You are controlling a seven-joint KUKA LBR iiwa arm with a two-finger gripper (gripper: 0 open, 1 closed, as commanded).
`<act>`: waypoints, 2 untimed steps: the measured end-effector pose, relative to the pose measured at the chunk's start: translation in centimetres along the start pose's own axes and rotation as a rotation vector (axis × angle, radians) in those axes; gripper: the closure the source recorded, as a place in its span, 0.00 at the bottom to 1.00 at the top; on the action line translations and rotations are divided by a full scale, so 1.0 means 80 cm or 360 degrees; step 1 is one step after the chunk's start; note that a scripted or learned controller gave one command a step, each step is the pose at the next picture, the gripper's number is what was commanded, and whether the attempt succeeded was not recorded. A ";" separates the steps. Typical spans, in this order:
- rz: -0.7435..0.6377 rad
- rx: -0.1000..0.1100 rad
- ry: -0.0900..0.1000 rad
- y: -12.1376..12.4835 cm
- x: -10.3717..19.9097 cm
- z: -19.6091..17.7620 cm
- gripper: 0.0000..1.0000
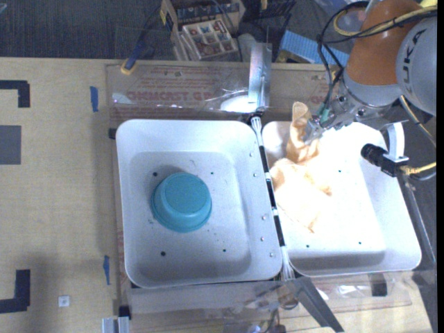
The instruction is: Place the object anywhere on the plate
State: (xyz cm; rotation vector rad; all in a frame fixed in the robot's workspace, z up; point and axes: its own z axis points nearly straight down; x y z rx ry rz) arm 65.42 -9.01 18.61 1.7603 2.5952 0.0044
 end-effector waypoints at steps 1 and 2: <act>0.0003 0.0003 0.0000 0.000 -0.003 -0.050 1.00; -0.0630 0.0005 0.0005 0.007 0.055 -0.041 1.00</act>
